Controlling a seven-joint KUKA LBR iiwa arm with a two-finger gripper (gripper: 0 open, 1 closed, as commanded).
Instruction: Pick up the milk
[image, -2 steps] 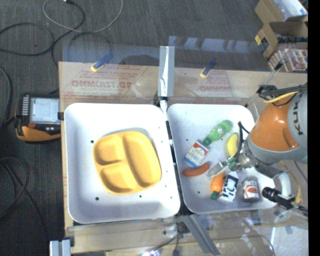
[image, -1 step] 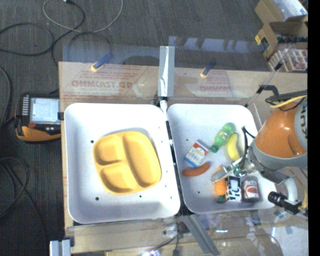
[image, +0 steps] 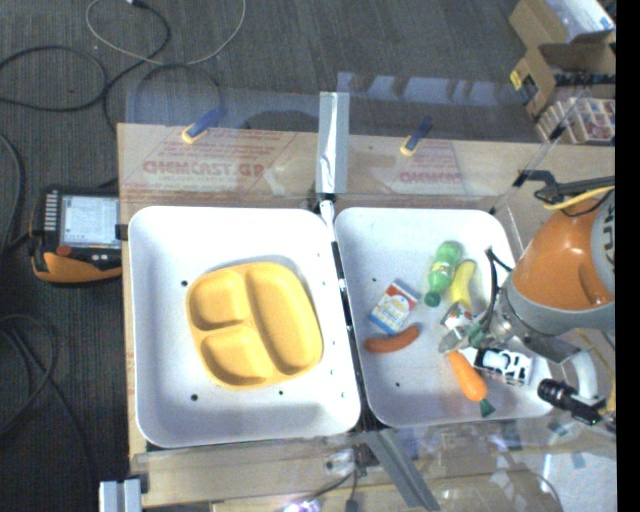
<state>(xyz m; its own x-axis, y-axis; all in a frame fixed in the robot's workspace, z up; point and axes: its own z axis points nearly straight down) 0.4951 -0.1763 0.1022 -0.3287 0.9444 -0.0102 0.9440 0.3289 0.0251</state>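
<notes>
The milk is a small white carton with blue and red print. It lies flat in the right bin, left of centre, free of everything but the bin floor. My gripper hangs low over the same bin, a short way to the right of the carton and apart from it. It sits between a yellow banana and an orange carrot. Behind the gripper, the grey arm with its orange band covers the bin's right side.
A brown sausage lies just below the milk. A green bottle stands beside the banana, up and right of the carton. The left bin holds a yellow divided tray. A metal divider runs between the bins.
</notes>
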